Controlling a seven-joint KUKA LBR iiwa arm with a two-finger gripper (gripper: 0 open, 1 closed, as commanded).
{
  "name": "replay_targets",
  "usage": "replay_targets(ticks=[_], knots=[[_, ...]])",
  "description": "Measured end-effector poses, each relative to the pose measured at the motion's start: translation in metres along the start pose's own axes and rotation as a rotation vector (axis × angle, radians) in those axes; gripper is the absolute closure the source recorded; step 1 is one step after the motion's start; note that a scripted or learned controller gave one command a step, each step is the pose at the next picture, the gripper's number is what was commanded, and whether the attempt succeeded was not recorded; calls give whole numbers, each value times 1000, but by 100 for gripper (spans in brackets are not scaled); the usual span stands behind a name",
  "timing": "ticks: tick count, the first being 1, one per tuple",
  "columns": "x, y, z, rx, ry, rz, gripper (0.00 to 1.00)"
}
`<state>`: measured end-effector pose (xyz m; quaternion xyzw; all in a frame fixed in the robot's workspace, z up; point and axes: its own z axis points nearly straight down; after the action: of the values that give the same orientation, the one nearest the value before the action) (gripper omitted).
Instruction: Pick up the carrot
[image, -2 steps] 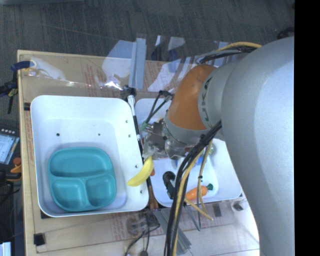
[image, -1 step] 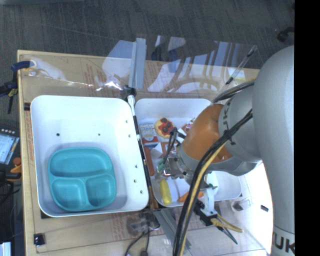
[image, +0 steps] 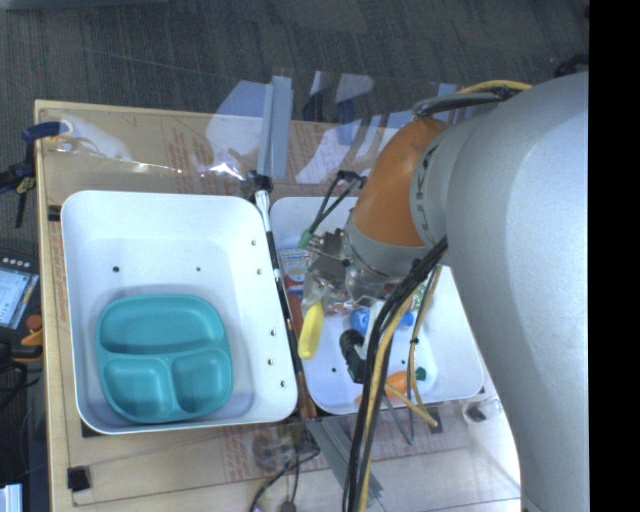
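Orange shows where the carrot (image: 397, 380) lies near the right bin's (image: 460, 370) front edge, with the arm (image: 400, 200) low over that bin in the approach step; I cannot tell the jaws' state, so next they must descend squarely astride it.

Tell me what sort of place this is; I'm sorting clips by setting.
Probably a robotics lab bench: a grey arm reaches over two white bins, one with a teal divided tray, with loose cables about.

I counted two white bins (image: 160, 215), one teal divided tray (image: 165, 357), one yellow thing (image: 309, 331) and one orange carrot (image: 397, 381) below me.
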<state>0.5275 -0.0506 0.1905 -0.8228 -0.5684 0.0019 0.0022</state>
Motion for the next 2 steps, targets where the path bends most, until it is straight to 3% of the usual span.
replay_targets(ticks=[1,2], knots=[[78,44,-26,0,-2,107,100],[52,89,-36,-4,-1,-628,100]])
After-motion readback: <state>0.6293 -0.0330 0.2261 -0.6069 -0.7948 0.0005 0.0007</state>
